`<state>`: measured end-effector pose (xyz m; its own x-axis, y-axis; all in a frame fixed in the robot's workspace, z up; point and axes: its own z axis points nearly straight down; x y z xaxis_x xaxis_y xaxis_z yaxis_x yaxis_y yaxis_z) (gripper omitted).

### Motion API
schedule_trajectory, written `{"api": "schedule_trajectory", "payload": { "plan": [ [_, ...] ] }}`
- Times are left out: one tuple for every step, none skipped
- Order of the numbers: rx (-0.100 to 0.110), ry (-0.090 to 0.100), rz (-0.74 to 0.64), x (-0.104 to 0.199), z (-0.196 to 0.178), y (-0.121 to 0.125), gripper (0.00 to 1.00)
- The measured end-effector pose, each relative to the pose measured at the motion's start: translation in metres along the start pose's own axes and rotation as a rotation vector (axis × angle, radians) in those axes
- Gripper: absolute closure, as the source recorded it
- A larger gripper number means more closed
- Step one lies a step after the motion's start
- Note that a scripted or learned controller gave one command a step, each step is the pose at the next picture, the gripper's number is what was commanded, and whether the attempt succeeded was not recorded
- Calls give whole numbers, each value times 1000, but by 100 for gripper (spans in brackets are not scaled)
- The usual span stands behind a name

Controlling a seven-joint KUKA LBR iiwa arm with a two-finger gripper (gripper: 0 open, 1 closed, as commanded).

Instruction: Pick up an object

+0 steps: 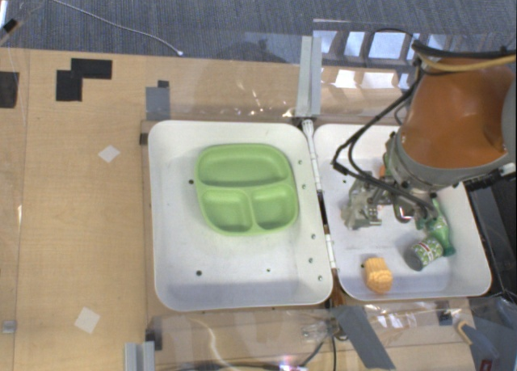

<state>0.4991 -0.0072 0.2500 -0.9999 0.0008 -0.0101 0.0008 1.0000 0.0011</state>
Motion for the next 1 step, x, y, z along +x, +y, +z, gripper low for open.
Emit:
{"api": "schedule_trajectory", "payload": {
  "plan": [
    [1,-2,-478,9,-27,-1,100]
  ]
}}
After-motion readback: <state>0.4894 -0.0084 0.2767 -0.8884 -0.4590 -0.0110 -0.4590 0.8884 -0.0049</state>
